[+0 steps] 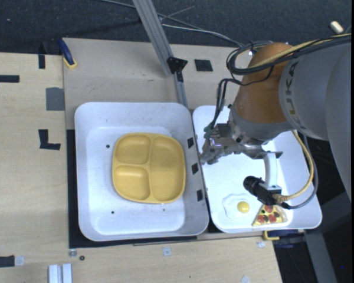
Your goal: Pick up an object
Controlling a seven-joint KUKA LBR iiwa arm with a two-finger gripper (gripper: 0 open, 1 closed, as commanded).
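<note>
A yellow divided plate lies in the middle of the left bin. In the right bin, near its front edge, rest a toy fried egg and a toy pizza slice. The arm's orange-banded wrist hangs over the right bin. My gripper is low at the right bin's left edge, close to the wall between the two bins. I see nothing held in it.
A grey metal pole slants down from the top to the bench behind the bins. Black cables loop from the wrist over the right bin. Black tape marks and a blue-yellow clamp dot the wooden bench.
</note>
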